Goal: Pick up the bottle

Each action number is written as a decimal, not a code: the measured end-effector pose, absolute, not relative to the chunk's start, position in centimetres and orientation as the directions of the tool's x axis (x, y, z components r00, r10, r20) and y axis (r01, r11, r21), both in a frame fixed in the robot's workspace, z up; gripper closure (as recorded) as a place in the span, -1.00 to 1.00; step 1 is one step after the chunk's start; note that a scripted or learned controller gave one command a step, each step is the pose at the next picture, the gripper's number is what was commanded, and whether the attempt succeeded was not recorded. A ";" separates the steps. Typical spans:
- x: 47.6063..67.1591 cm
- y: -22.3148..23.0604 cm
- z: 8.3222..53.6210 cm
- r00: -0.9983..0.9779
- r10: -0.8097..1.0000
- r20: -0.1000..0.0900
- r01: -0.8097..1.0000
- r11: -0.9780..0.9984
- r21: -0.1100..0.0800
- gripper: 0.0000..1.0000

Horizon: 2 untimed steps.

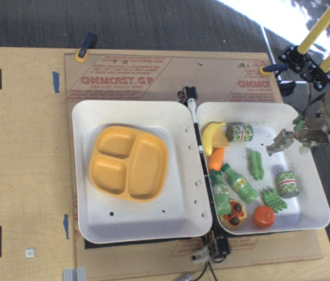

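The bottle (239, 184) lies flat in the right bin (314, 174), long axis diagonal, cap toward the upper left. My end effector (282, 140) hovers upper right, empty; whether open I cannot tell.

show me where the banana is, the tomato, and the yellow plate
banana (211, 134), camera view, middle of its curved body.
tomato (264, 216), camera view, centre of its red top.
yellow plate (146, 167), camera view, floor of its largest compartment.

dark carpet floor (129, 10), sunlit patch (252, 4) at upper right.
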<state>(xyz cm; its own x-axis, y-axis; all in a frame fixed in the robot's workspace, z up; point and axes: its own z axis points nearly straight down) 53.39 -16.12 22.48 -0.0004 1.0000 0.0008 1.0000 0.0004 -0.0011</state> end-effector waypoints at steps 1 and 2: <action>54.3 -12.9 9.5 0.151 0.989 0.000 0.989 -0.151 0.002 -1.00; 54.3 -12.9 10.4 0.151 0.988 0.000 0.988 -0.151 0.003 1.00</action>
<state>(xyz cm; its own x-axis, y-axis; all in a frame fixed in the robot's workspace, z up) 54.31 -12.92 10.42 0.1514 0.9885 -0.0005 0.9885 -0.1514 0.0026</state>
